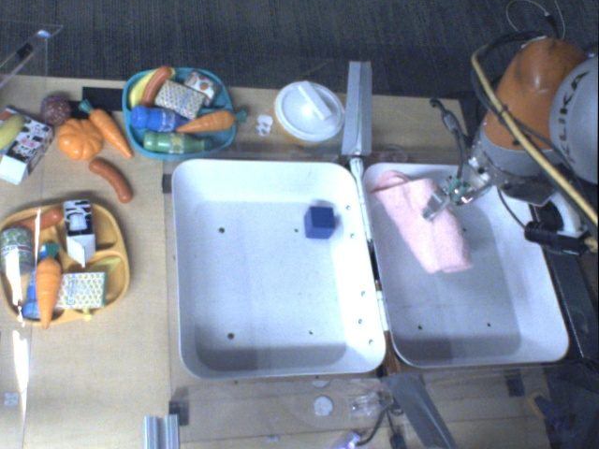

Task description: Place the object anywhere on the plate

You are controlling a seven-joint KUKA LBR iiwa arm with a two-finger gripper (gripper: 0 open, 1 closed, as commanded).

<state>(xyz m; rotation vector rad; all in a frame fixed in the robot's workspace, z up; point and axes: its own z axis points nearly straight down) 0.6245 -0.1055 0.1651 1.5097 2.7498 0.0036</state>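
Nearest the camera, a bare strip of the worktop (94, 382) is seen in front of the two white bins, with small metal fittings lying just beside the bins' front edge. The left bin (234, 335) is taken up next: a small blue cube (320, 221) is seen resting on its floor, toward the back right corner, well apart from the arm. At the left edge of the worktop a yellow tray (114, 267) is noted, loaded with toy food, a carrot and small cartons among them.

In the right bin (487, 335) a pink cloth (429, 224) is spread across the back left part of the floor, running at a slant. The gripper (447, 195) is seen over the cloth's upper end, reached in from the right on the grey arm with its orange band (532, 80). Whether the jaws are spread or pressed together cannot be told; they are too small and blurred, and nothing can be made out between them.

Farther back, an orange toy pumpkin (79, 139), a carrot and a sausage are laid on the worktop. A blue bowl (222, 138) heaped with toy food is placed behind the left bin, and beside it a white round lidded container (312, 110) is set
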